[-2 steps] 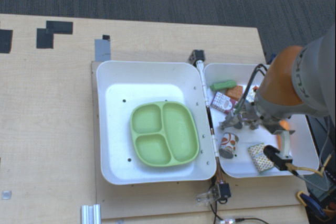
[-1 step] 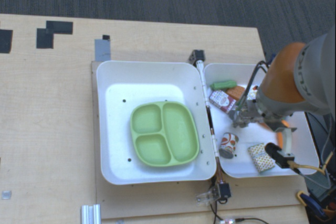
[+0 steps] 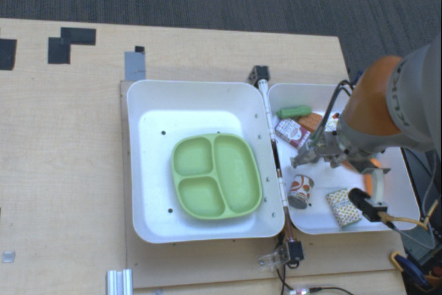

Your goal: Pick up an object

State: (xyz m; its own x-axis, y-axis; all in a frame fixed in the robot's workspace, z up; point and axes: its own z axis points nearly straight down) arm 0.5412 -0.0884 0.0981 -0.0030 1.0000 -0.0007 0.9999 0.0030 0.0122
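Observation:
My gripper (image 3: 304,158) hangs low over the middle of the right bin (image 3: 314,221), at the end of the grey arm with the orange band. Just beyond it, towards the bin's far left, lies a red and white packet (image 3: 291,132), with an orange item (image 3: 311,121) and a green item (image 3: 295,111) behind that. A small printed can (image 3: 300,190) lies on its side in front of the gripper. To the can's right sits a patterned beige block (image 3: 343,208). Part of an orange piece (image 3: 369,184) shows beside the arm.
The left bin (image 3: 148,148) holds a light green divided plate (image 3: 217,176). A raised rim (image 3: 271,148) separates the two bins. Around them is the wooden bench top (image 3: 62,169), and the arm covers the right bin's right half.

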